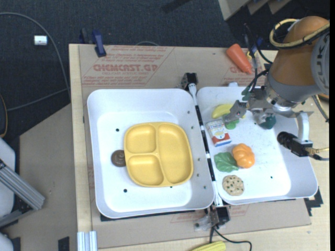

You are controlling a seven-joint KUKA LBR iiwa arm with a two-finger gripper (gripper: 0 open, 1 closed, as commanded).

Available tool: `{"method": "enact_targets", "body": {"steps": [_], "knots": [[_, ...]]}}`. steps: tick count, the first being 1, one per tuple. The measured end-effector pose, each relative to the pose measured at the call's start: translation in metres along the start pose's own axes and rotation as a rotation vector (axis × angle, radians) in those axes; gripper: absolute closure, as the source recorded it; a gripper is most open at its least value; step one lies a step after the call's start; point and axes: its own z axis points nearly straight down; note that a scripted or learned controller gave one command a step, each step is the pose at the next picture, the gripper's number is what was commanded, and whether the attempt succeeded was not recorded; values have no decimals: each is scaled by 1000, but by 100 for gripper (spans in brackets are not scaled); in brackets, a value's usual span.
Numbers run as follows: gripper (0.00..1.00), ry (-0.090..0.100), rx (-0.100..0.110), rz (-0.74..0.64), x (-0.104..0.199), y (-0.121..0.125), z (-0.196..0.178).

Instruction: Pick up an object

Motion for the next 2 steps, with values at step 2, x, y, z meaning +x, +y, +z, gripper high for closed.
{"method": "enact_targets", "body": {"steps": [2], "knots": [[0, 5, 14, -3, -28, 85, 104]]}}
